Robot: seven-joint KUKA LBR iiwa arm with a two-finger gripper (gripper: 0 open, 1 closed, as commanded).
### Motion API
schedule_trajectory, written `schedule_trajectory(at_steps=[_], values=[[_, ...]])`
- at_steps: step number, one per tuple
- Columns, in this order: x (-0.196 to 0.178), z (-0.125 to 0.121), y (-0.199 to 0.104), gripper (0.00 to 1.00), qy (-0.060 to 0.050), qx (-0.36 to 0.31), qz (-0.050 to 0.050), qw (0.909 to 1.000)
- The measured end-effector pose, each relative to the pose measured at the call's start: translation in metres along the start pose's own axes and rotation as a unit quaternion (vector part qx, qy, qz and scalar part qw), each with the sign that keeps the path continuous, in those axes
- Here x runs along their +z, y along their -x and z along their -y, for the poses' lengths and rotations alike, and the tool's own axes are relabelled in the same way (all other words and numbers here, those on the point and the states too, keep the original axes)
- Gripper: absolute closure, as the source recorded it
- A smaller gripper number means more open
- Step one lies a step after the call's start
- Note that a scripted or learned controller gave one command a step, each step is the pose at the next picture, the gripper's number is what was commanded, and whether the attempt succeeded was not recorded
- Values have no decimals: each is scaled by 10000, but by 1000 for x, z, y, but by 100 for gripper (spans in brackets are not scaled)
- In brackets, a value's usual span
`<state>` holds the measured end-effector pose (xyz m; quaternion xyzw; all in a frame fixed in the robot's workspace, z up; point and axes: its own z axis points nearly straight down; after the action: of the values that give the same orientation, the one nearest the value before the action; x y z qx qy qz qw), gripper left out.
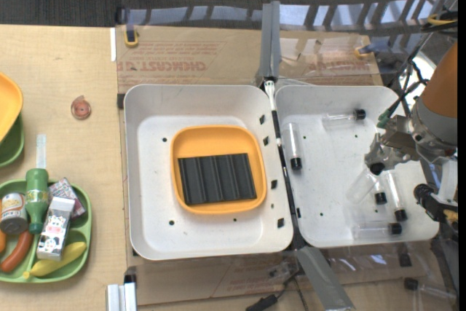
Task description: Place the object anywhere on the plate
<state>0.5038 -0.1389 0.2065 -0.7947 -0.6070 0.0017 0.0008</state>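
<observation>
A grey arm with an orange band reaches in from the right, its gripper (380, 156) low over the right bin (320, 229); whether the fingers are apart or together cannot be told. Clear tubes with black caps lie scattered in that bin: one (293, 146) near its left wall, one (342, 116) toward the back, others (378, 229) by the front right corner. The orange plate (217, 138) sits in the left bin (145, 178), a ridged black block (218, 178) resting on it.

Orange plate (217, 140) w/ dark ribbed object (218, 179), white bins (145, 178).
</observation>
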Motion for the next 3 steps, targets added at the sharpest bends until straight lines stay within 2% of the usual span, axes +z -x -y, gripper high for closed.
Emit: schedule_trajectory(at_steps=[1,2,3], values=[[-16,-94,8,100,3,-625,4,9980],[-17,-149,-6,100,23,-2744,10,9616],[-17,-149,-6,0,23,-2746,10,9616]])
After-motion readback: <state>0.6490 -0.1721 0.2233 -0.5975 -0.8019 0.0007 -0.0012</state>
